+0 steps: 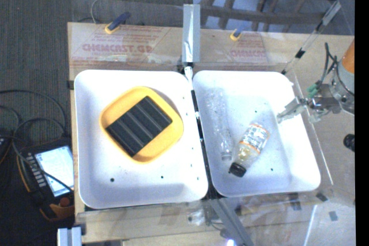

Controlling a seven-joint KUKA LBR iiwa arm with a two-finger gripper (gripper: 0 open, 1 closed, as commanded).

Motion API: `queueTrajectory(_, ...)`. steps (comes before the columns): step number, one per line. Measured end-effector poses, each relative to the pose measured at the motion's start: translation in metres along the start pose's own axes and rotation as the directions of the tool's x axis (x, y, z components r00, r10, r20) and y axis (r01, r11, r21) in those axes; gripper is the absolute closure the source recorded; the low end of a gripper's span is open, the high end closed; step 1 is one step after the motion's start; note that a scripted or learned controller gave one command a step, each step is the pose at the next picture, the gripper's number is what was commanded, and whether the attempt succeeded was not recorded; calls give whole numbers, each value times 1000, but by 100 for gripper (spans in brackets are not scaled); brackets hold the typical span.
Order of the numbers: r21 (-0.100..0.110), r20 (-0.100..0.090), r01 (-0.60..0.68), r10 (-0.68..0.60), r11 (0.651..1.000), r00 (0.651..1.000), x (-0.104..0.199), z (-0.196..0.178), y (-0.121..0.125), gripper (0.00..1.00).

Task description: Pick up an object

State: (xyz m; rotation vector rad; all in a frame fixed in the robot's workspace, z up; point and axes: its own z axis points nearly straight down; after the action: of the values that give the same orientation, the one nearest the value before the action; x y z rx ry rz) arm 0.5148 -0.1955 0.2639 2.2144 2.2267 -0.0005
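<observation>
While the gripper (288, 112) hangs over the right bin's (300, 181) far-right rim, its state cannot be made out. Well to its left, the left bin (92, 181) holds a yellow tray (170, 132) with a black ribbed insert. Nearer, a bottle (249, 147) lies beside a faint clear bottle (219, 124) with blurred outline.

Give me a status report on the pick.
Pincer over right bin's right rim. Bottle lying in right bin, untouched. Yellow-and-black object in left bin.
</observation>
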Motion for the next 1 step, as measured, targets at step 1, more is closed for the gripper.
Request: queueTrajectory(1,3,-3,119,-119,993,993,40,85,-13,0)
